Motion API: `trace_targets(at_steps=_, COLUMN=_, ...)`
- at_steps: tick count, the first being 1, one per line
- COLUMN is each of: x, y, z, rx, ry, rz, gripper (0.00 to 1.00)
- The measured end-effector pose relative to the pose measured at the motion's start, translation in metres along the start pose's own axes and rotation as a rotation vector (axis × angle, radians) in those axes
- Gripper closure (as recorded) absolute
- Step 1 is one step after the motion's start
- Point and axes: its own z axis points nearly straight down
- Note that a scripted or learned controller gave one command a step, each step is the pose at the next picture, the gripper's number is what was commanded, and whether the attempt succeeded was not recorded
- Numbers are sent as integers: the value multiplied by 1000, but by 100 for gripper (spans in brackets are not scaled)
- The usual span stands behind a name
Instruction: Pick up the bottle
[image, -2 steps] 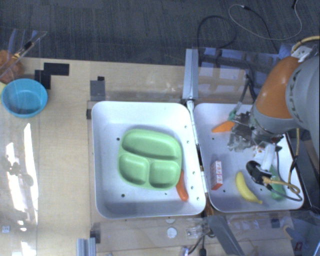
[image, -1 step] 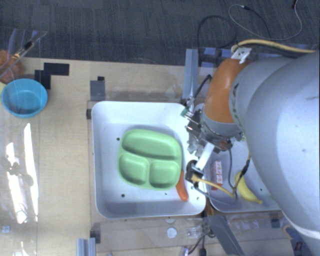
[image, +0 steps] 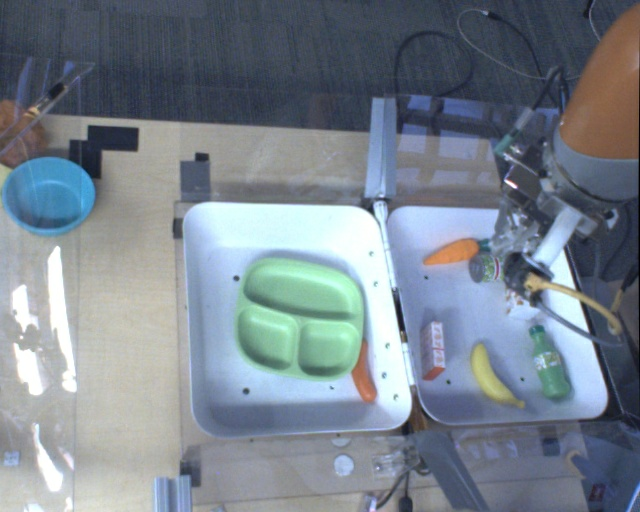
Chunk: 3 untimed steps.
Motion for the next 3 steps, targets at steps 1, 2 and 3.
trace_targets(at_steps=1, x=75, y=0, z=67, rx=6, ry=-4, rz=37, gripper=100)
trace_targets(at_steps=2, x=132, y=30, z=54, rx=3, ry=-2, rz=210, gripper=100)
trace_targets(at_steps=3, x=175, y=30, z=176, rx=5, ry=-5, rz=249, gripper=100)
